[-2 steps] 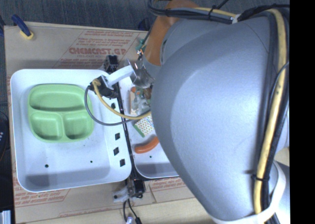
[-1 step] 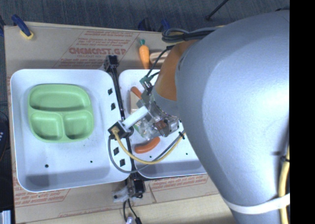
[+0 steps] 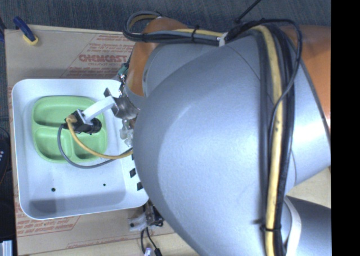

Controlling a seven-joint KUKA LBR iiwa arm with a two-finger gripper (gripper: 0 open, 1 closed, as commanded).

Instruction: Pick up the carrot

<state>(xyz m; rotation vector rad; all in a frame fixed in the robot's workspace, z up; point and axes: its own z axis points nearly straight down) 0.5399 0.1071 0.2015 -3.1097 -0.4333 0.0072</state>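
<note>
In the camera view, the big grey arm (image 3: 225, 137) fills most of the picture. It comes in from the right and bends down over the bins. Its orange band (image 3: 139, 61) sits near the top, just above the wrist.

On the left is a white bin (image 3: 22, 153). It rests on a brown sheet with red letters (image 3: 84, 58). Inside the bin, in the far half, lies a green dish (image 3: 48, 111). The dish has a ridge across it that makes two parts. The near half of the bin floor is bare white with two small dark dots.

The gripper (image 3: 125, 111) hangs at the right edge of this white bin, just beside the green dish. It is low and close to the bin. The arm covers most of it, so I cannot tell if it is spread or pressed together. I cannot tell if it is pinching anything.

I cannot tell where the carrot is. The arm hides the right side of the white bin and the whole place where the other bin should be, so the carrot may be under there.

A small blue and yellow thing (image 3: 25, 31) lies on the sheet at the far left corner, well apart from the bin.

I think the job is not done yet. The gripper is down by the bin, so this looks like a reach or a grab. The lift is left to do.
</note>
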